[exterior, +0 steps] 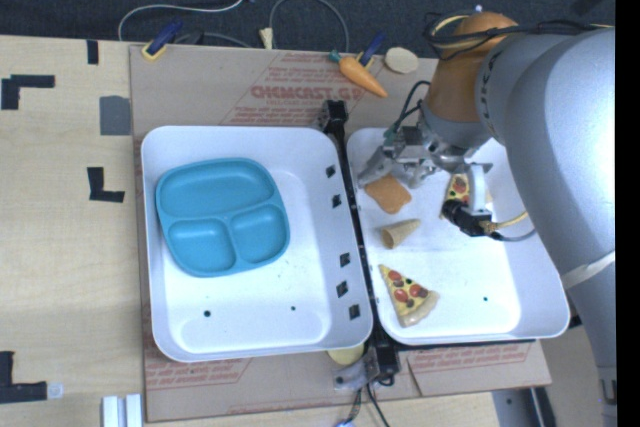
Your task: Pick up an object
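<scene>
My gripper (398,171) hangs low over the far left part of the right bin (500,310), open, with nothing between its fingers. A brown toast-like piece (387,196) lies just in front of it, touching or nearly touching the fingertips. Nearer the front lie a tan cone (400,233) and a pizza slice (407,295). A small pizza-patterned piece (459,186) lies to the right of the gripper, partly hidden by the wrist.
The left bin (190,320) holds a blue divided plate (222,215). Beyond the bins, an orange carrot (362,76) and a beige round piece (402,61) lie on the cardboard. The arm's grey body covers the right bin's far right side.
</scene>
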Controlling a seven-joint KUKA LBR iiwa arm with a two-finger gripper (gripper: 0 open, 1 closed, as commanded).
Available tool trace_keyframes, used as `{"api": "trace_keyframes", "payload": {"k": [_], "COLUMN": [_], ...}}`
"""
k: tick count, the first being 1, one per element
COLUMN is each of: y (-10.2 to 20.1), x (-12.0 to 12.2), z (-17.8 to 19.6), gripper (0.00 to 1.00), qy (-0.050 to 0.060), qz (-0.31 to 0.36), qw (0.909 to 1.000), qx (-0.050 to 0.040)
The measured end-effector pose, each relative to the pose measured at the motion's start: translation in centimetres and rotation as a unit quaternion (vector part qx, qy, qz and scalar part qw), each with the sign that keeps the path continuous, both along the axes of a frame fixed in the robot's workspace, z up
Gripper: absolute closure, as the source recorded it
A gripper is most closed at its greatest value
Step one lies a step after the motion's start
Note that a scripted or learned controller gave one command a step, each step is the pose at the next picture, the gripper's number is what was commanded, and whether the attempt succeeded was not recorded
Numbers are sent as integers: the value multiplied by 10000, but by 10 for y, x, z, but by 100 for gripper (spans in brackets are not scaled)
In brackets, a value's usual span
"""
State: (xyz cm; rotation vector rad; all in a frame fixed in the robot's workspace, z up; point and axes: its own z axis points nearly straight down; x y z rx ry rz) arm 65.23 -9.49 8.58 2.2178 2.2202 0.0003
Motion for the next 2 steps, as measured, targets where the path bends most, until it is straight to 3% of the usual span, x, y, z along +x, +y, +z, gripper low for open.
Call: {"api": "trace_keyframes", "payload": {"k": [2], "y": [-2], "x": [-3], "z": [0], "gripper": [0], "qy": [11], "qz": [2], "qw": [10000], "qx": [5]}}
